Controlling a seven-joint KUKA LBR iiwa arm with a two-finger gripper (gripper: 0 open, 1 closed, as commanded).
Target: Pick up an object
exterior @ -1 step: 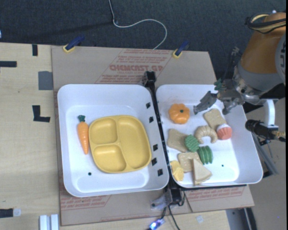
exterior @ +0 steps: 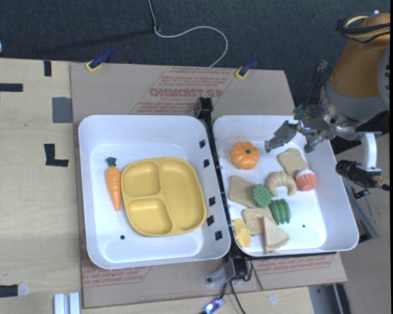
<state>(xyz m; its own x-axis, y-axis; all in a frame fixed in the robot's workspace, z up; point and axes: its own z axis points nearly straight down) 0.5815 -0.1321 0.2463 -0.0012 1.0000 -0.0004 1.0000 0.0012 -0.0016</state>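
Target object: pumpkin (exterior: 245, 155) — small, orange, lying in the upper left part of the right bin (exterior: 327, 235), with bare white floor around it on most sides.
Reason for choice: judged the easiest pick — the bread slice (exterior: 291, 160), croissant (exterior: 281, 182) and green vegetable (exterior: 280, 210) crowd together lower in that bin.
Pincer state: pincer (exterior: 293, 133) hangs over the top edge of the right bin; the two dark fingers appear spread, with nothing between them.
Target relative to pincer: pumpkin lies near, to the view's left and slightly lower — apart, not touching.
Step in hand: approach. Centre the spread fingers over the pumpkin, descend straight, then close across its round body.
Caution: a round, ribbed shape may roll out of an off-centre grip; keep clear of the bin wall.
Left bin (exterior: 92, 136): holds a carrot (exterior: 114, 184) and yellow divided plate (exterior: 164, 196) — well apart from the arm.
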